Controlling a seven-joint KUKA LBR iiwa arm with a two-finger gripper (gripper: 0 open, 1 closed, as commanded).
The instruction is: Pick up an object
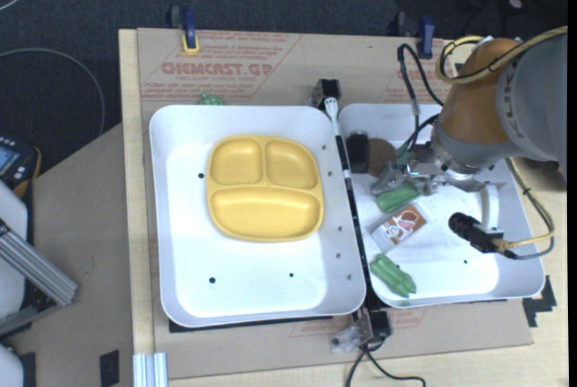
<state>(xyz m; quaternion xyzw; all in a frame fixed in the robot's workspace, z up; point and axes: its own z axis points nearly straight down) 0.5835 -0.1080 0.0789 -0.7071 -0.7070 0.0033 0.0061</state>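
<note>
You've got two white bins on the bench, the left bin point(180, 223) and the right bin point(469, 281). The left one has a single yellow divided plate point(265, 188) with three compartments. In the right you can count two green pieces, one by the gripper point(398, 197) and one at the front edge point(393, 274), plus one small brown packet point(402, 224) and one dark brown object point(359, 152)

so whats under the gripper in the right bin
A light green object lies just below the gripper, with a brown thing beside it. The arm covers the bin's far right corner.
</note>
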